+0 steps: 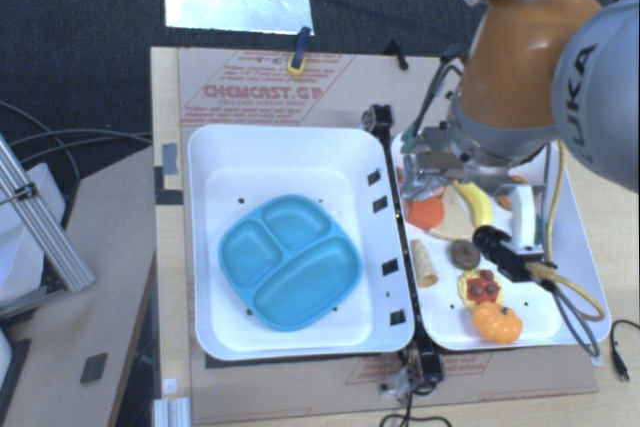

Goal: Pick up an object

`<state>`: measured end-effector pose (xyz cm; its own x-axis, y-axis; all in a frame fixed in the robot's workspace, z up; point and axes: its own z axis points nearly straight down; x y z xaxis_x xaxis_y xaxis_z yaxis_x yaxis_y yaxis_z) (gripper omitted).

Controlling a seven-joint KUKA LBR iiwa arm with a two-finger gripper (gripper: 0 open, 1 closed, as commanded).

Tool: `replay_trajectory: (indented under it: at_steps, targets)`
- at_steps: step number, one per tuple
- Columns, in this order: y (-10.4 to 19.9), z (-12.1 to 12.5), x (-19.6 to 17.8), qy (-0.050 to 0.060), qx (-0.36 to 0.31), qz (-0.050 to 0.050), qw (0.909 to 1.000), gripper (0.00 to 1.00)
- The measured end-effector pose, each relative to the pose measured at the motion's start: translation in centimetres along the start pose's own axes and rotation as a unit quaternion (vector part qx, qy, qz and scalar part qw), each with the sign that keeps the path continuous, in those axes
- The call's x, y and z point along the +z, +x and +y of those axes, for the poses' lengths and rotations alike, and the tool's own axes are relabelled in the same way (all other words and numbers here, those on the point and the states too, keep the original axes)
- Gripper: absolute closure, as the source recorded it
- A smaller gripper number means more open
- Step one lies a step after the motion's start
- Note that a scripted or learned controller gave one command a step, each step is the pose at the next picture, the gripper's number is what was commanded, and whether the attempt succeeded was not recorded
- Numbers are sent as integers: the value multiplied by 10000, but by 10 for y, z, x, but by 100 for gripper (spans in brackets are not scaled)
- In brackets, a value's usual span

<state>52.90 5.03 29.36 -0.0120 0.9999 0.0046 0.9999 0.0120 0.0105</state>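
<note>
The right bin holds several small toys: a yellow banana, a red-orange disc, a brown round piece, a beige cylinder, a pizza-like piece and an orange pumpkin. My gripper hangs low over the far left part of this bin, just above the red-orange disc and beside the banana. The wrist and the orange band hide most of it. Nothing shows as held.
The left bin holds a blue divided plate. A black divider wall runs between the bins. Black and yellow cables trail across the right bin's near right side. A cardboard sheet lies behind the bins.
</note>
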Motion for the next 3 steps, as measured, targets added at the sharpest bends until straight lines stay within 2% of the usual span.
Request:
replay_trajectory:
  at_steps: [1,2,3]
  targets:
    - [-53,-45,31,66,81,-27,9999,100]
    - [-45,-44,48,56,56,-20,10000,100]
    - [-17,-43,50,52,29,-16,10000,100]
